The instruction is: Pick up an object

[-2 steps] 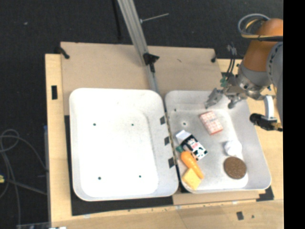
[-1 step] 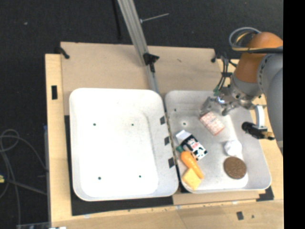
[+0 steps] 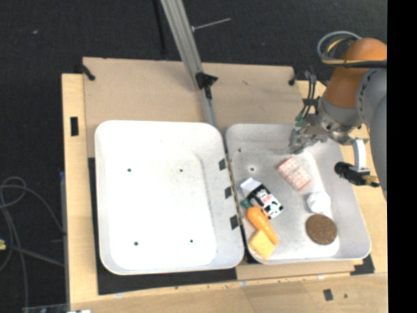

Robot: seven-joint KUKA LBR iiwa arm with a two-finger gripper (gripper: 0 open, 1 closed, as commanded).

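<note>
The wooden bench [image 3: 163,90] takes up most of the view, with dark floor around it. On it sit two shallow white bins side by side. The left bin [image 3: 159,194] is the bigger-looking one, with a few small dark dots on its floor. The right bin [image 3: 345,240] holds all the loose things.

A grey metal rail [image 3: 182,38] runs down at a slant from the top of the view and ends near the gap between the bins.

The arm [image 3: 352,83] reaches in from the right, with its orange band at the top right and the grey wrist below it. The gripper [image 3: 301,137] hangs over the far edge of the right bin, pointing down at the bin floor. It is too small and blurred to show whether it is released or clenched, and no object shows in it.

Inside the right bin, a pink checked packet [image 3: 294,173] lies nearest the gripper, apart from it. A brown round disc [image 3: 321,229] lies near the front right, with a small white lump [image 3: 318,202] just behind it. Toward the left wall of the bin, a black and white box [image 3: 262,197] touches an orange carrot [image 3: 260,220], and a yellow block [image 3: 263,244] lies just in front of the carrot.
</note>
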